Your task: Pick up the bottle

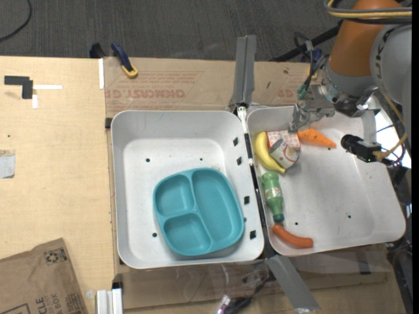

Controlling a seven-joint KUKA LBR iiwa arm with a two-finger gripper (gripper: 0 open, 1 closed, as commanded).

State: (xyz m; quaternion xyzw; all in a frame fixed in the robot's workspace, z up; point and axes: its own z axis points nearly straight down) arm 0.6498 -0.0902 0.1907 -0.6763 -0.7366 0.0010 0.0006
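Approach step: gripper [302,124] is hovering above the carton, jaw state indiscernible. Bottle [272,195] is lying below-left, ungrasped. Next: reposition over bottle, descend.

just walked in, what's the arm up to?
It's after the green bottle, which lies untouched by the right bin's left wall, between a banana and a hot dog. The gripper hovers near the bin's back edge, above a small carton and a carrot. A teal divided plate sits in the left bin.
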